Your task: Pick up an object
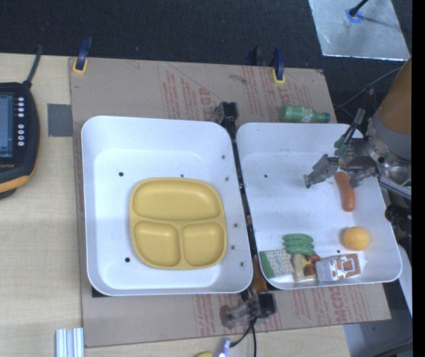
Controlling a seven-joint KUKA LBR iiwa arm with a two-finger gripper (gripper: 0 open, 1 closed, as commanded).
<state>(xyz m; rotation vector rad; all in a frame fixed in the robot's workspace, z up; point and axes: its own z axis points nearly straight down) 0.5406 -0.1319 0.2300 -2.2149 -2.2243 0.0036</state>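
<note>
My gripper (325, 174) hangs over the upper right part of the right bin (272, 143), with its fingers spread open and nothing between them. One dark fingertip (310, 181) points down to the left over bare bin floor. Just right of the gripper an orange-red sausage (345, 191) lies lengthwise, with its top end by the other finger. Lower in the same bin lie an orange ball-shaped fruit (356, 238), a green pea pod (298, 242), a green-and-white packet (275, 262) and a red-and-white carton (339, 268).
The left bin (100, 199) holds a yellow divided plate (177, 222). A green bottle (304, 114) lies on the cardboard behind the right bin. A tablet pendant (0, 140) rests at the far left of the bench. Clamps sit between the bins.
</note>
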